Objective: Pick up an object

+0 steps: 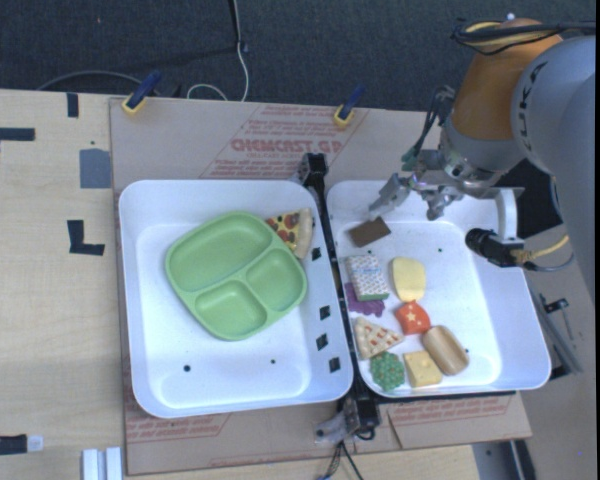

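Over the right bin [500, 363], arm [500, 78] above brown piece [369, 232]

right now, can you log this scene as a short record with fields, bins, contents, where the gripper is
left bin: green divided plate, pizza slice at the plate's far right edge
right bin: brown block, yellow piece, tomato, hot dog, broccoli, cheese cube, waffle wedge
gripper: above the right bin's far end, near the brown block
held: nothing seen between the fingers
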{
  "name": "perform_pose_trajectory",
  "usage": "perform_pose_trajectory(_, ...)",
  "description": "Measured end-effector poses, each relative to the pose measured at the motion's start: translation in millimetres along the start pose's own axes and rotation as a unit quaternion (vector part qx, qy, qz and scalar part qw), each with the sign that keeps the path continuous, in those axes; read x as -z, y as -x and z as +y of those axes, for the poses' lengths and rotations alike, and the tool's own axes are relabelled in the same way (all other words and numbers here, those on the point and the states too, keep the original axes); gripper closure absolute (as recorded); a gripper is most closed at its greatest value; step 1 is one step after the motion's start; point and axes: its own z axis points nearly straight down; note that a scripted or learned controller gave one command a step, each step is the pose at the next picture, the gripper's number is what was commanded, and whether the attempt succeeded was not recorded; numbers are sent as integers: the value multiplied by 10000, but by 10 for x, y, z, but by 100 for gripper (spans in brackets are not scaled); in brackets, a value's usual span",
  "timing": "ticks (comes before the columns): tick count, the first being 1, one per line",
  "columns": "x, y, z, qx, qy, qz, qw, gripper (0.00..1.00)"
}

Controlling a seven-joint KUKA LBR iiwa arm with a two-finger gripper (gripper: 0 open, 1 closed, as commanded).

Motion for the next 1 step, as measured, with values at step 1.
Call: perform_pose_trajectory(1,-1070,59,260,3,-11,-9,10000,0)
